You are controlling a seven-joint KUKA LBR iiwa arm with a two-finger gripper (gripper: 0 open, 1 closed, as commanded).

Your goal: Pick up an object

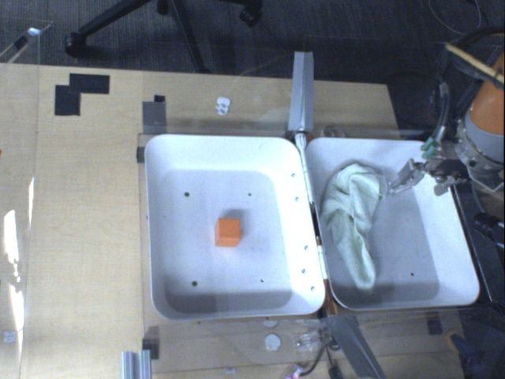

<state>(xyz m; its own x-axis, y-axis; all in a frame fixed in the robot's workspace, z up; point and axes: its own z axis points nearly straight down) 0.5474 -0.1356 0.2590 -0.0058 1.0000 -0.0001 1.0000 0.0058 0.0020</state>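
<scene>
Camera view looks down on a pale wooden tabletop (79, 235) that carries two shallow white bins side by side. One left bin (170, 290) holds a single orange cube (228, 232), sitting alone near the middle of the bin floor, a little toward the near edge and well apart from every wall. One right bin (450, 279) holds a single pale green cloth (353, 219), crumpled and stretched lengthwise along the bin's left wall, running from near the far-left corner down toward the near edge. One grey arm with an orange band (483, 121) reaches in over the right bin's far-right corner. Its gripper (402, 177) points toward the cloth, with the tips just beside the cloth's upper right edge; whether they touch the fabric cannot be told, nor whether they are released or clenched. Nothing is seen between them. Two black patches (77, 91) lie near the tabletop's far-left corner, and one small white scrap (223, 106) lies beyond the left bin's far edge.
</scene>
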